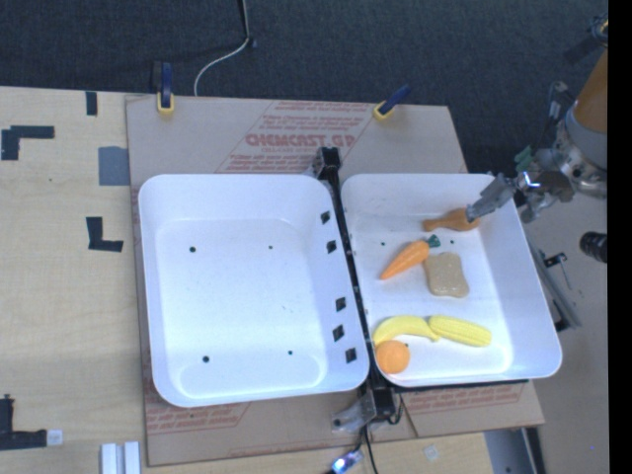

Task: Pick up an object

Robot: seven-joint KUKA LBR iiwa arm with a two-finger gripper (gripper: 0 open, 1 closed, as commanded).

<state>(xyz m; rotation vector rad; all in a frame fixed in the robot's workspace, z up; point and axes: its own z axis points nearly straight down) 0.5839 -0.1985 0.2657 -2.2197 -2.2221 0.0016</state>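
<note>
So the arm (592, 117) comes in from the right edge, and its jaws sit at the right bin's (533, 294) far right rim. Between the dark fingers (489, 200) there's a small orange-brown piece (449, 222), flat and kind of spatula-shaped. The fingertips look pinched onto its right end while the rest pokes out to the left over the bin floor. Can't tell if that left end touches the bin or hangs just above it.

Everything else is in the same right bin. A toy carrot (406, 260) with a green tip lies tilted near the middle, just below the held piece and apart from it. Right beside the carrot, on its right, is a tan cracker-looking slab (446, 276). Along the near edge there's a banana (405, 329), with a yellow corn cob (460, 332) touching its right end. An orange ball (393, 357) is tucked against the banana in the near left corner.

The left bin (158, 265) sits side by side with the right one. Both are on a cardboard sheet (286, 141) clamped to the surface (59, 265) with two clips (164, 97) at the far edge.
</note>
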